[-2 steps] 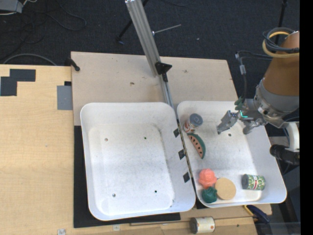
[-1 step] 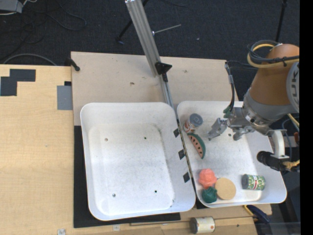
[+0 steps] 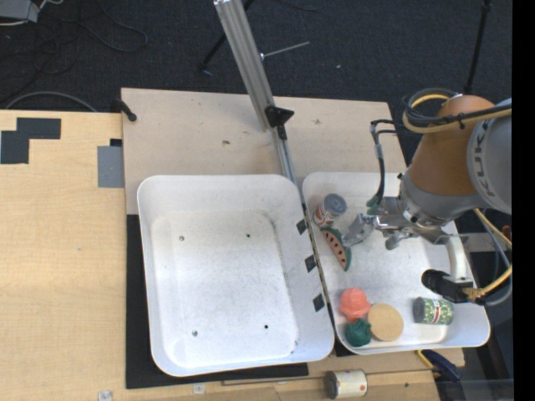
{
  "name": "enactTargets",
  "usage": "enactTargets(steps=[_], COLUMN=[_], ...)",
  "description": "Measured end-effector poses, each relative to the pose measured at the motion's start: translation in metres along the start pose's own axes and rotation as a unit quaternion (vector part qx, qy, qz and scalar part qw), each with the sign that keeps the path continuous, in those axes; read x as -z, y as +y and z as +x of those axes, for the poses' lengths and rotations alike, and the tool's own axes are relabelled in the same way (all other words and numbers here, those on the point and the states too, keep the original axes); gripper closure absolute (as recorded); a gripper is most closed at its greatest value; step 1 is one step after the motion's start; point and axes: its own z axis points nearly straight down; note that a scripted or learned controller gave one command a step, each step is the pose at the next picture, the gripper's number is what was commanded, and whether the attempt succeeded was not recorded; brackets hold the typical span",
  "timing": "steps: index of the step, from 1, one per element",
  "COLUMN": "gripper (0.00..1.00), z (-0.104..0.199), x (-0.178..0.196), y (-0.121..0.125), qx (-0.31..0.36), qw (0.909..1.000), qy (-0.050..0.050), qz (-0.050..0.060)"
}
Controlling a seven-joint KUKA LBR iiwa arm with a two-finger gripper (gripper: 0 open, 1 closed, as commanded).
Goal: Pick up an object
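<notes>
The right bin (image 3: 468, 334) holds several small objects. A small grey-capped can (image 3: 331, 209) lies near its left wall, with a green and red slice-shaped toy (image 3: 337, 249) just below it. At the front are a red ball (image 3: 354, 302), a dark green lump (image 3: 359, 332), a tan round disc (image 3: 386, 322) and a green can (image 3: 432, 311). My gripper (image 3: 374, 226) hangs low over the middle of this bin, right of the slice toy and the grey-capped can. Nothing is visibly held in it.
The left bin (image 3: 159, 192) lies beside the right one, with black clips on the shared wall. A slanted metal rail (image 3: 251, 65) rises behind the bins. A small cylinder (image 3: 345, 383) lies on the bench in front. Cables hang by the arm at the right.
</notes>
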Motion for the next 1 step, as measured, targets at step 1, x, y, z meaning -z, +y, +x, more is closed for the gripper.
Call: enactTargets(steps=[1], gripper=[0.00], z=[0.0047], x=[-0.0641], y=[-0.0027], qx=[0.001], qw=[1.0000], qy=[0.000], qz=[0.001])
